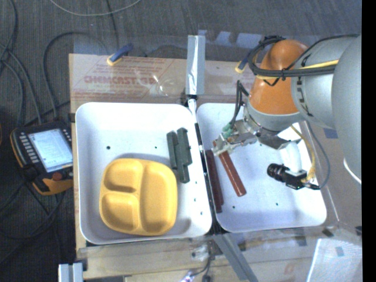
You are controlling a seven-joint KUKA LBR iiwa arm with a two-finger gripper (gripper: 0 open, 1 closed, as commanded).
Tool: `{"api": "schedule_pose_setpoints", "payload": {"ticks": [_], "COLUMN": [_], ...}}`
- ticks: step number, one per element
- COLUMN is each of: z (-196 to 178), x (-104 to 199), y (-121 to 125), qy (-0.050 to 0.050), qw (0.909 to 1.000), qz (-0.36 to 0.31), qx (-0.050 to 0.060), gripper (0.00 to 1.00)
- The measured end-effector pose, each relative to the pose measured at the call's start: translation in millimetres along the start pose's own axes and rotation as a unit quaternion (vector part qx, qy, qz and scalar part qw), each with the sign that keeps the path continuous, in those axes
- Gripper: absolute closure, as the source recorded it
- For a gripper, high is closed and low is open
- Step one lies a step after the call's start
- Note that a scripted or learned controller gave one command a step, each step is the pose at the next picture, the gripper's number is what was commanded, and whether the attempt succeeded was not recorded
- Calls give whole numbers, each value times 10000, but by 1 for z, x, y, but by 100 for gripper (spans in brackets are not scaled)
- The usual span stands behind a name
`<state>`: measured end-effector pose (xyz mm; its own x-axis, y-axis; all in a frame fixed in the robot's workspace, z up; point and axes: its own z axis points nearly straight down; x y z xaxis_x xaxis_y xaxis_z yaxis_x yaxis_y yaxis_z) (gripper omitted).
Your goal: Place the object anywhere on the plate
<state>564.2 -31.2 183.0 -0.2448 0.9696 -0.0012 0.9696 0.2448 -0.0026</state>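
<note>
Pincer (225,144) hangs low in the right bin (258,216), at the upper end of a reddish-brown stick (232,173), under the arm's orange band (276,78); whether it is released or clenched on that stick I cannot tell, since the wrist hides the tips. The stick lies flat on the bin floor, its long axis slanting from the pincer's end down and to the right toward the bin's middle. That placing reads as a try at taking the stick by one end, where it is easiest to reach from the arm's side. A second, darker brown stick (214,187) lies along the wall between the two bins, its long axis running nearly up and down the view. The yellow plate (140,195), with its moulded compartments, sits in the lower part of the left bin (106,122), well apart from the reddish stick, with a dark green block (180,153) just beside its upper right corner. Nothing rests on the plate yet, so by my judgement the carry across the dividing wall is not begun.
</note>
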Motion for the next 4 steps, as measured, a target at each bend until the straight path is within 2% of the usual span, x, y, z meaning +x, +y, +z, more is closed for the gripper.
{"api": "schedule_pose_setpoints", "payload": {"ticks": [1,2,3,4], "z": [0,13,2,-25], "x": [111,171,140,171], "y": [-20,-35,72,24], "qy": [12,9,-14,10], "qw": [9976,9941,9560,9598], "qz": [-686,-1087,-2934,-2808], "qx": [6,14,-6,-3], "gripper": [100,100,100,100]}}
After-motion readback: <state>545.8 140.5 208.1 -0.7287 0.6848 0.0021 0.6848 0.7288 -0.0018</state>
